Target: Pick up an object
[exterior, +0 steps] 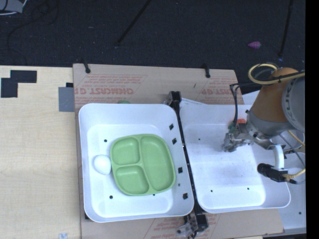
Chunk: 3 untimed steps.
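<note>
The light wooden tabletop (35,148) fills the left side, bearing two dark patches near its upper edge: one black stepped shape (17,82) and one grey rectangle (65,98). Next comes a sheet of brown cardboard (149,83) printed with red lettering, on which two shallow white bins sit side by side.

The left bin (94,118) holds two things. One white egg-shaped ball (102,164) lies on the bin floor at the left, touching the left rim of one green plate (142,164). The plate has three compartments, two in the upper part and one in the lower, and all three look bare. It lies flat near the middle of the bin, turned slightly askew. These are the objects available for picking, and both rest in the left bin, well apart from the arm.

A black clamp strip (180,153) runs between the two bins where their walls meet.

The right bin (224,188) shows a bare white floor with a faint grey smudge near its centre. The claw (230,144) hangs over the upper part of this bin, near its floor, reaching in from the right on one grey arm with an orange band (271,101). Whether its fingers are open or closed cannot be told from here, and nothing is seen between them. One black cable end (271,172) hangs below the arm, over the right rim.
</note>
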### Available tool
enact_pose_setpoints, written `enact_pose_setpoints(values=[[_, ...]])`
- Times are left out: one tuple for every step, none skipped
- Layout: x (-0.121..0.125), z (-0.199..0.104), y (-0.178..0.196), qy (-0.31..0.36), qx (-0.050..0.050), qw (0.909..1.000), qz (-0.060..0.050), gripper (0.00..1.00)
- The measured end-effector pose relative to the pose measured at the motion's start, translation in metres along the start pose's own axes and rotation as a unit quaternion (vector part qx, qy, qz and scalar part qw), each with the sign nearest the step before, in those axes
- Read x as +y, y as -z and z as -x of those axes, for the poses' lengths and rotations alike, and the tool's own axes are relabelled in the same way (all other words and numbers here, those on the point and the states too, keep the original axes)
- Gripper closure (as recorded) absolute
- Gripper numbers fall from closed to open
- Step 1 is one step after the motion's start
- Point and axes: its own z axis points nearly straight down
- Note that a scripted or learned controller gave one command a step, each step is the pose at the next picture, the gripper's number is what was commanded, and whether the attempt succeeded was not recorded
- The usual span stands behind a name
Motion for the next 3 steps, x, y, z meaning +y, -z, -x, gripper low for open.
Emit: enact_pose_setpoints(values=[[-0.001,-0.009,0.05,0.002,-0.001,1.0,0.003,1.0],[-0.002,-0.006,0.092,0.002,-0.001,1.0,0.003,1.0],[0.005,-0.012,0.15,0.002,-0.001,1.0,0.004,1.0]])
